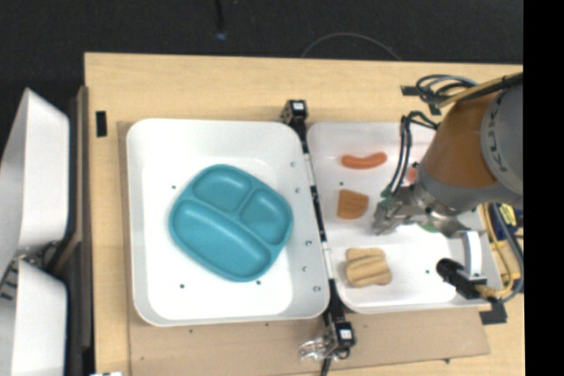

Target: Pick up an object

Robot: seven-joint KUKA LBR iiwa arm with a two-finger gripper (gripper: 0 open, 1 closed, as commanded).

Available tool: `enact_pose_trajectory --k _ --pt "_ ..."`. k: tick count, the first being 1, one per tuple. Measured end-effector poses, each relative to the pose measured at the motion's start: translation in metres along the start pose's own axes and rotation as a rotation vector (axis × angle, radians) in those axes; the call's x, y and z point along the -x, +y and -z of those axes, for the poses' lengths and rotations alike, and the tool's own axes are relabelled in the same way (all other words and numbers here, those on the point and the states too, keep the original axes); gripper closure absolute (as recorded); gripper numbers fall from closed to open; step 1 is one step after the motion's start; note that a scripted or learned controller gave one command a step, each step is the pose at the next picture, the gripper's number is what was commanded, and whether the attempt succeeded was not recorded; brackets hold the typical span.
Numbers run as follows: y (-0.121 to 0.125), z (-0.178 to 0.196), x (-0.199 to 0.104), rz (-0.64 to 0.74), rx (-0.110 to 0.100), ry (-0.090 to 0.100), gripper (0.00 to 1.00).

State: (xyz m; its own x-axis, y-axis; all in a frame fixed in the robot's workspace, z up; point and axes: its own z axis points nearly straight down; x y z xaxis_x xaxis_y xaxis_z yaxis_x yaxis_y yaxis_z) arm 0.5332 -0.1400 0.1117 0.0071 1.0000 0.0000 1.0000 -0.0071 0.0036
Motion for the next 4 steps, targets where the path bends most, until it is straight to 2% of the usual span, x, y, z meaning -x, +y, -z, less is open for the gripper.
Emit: enact_pose_trajectory --k 1,2,4 --pt "-0.002 0.063 0.001 0.007 0.004 -0.001 1.00" --pt "-0.001 0.092 0.001 0.011 0.002 0.000 1.00" --pt "0.022 0.091 -0.104 0.016 -0.002 0.002 1.00"
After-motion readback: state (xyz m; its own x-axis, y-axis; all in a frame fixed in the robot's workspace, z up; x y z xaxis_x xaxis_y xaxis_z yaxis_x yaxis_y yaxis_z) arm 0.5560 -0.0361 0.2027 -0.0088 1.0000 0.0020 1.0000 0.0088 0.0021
